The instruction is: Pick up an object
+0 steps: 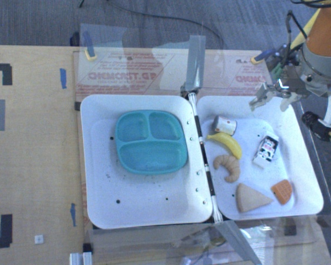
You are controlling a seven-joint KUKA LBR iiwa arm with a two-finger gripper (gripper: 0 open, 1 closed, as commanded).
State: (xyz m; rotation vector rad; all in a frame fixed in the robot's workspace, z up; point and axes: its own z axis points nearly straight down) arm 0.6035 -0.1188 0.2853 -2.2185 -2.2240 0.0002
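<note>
My gripper (275,97) hangs over the far right corner of the right bin (311,164), its two fingers spread open with nothing between them. Below it in that bin lie a small white and grey can (225,125), a yellow banana (227,143), a tan croissant (228,167), a black and white carton (266,149), a beige wedge (251,198) and an orange waffle piece (282,191). The carton is the nearest of them to the gripper, well toward the front of it.
The left bin (99,197) holds a teal divided plate (151,141). A clear plastic wall (132,70) stands behind both bins, with a grey post (195,62) at the divide. Cables and the arm's orange-banded wrist (323,32) crowd the upper right.
</note>
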